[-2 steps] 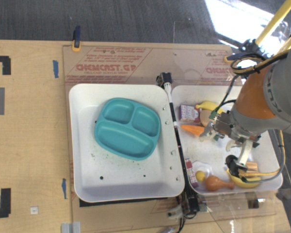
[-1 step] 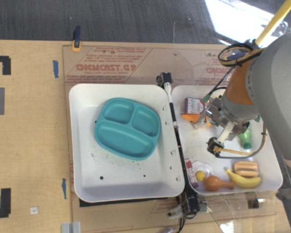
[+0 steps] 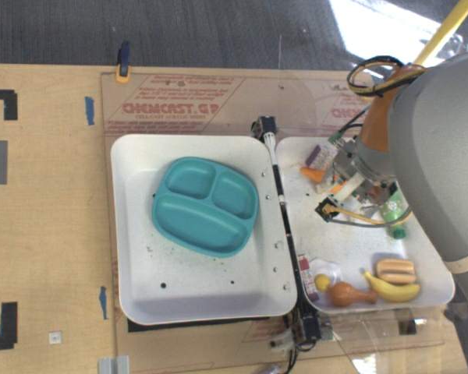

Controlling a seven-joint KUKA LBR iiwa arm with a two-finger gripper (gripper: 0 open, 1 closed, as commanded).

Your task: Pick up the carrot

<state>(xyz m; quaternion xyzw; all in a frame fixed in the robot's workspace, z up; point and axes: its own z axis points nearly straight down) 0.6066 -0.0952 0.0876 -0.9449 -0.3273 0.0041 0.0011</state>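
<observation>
Starting at the far left of the gripper (image 3: 351, 187), the bench (image 3: 47, 232) shows bare tan board with black corner marks and strips of blue tape. Next comes the left bin (image 3: 132, 287), well to the gripper's left, holding a teal divided plate (image 3: 205, 205) that lies flat near its centre. A black divider rail (image 3: 281, 209) runs between the two bins. In the right bin (image 3: 312, 240), the gripper is low over the upper part of the floor, its body crowded by cables and the grey arm (image 3: 437, 154) with its orange band (image 3: 377, 123) behind it. The carrot (image 3: 315, 174) appears as a small orange piece just to the gripper's left, beside a purple packet (image 3: 322, 157); whether it touches the gripper cannot be told. Whether the gripper is spread or clenched cannot be told either, and no item is seen between its fingers. A green bottle (image 3: 393, 209) lies just to its right. Below the gripper, along the bin's near edge, rest an orange-brown pear-shaped item (image 3: 345, 293), a banana (image 3: 391, 288) and a hot dog bun (image 3: 396, 269).
</observation>
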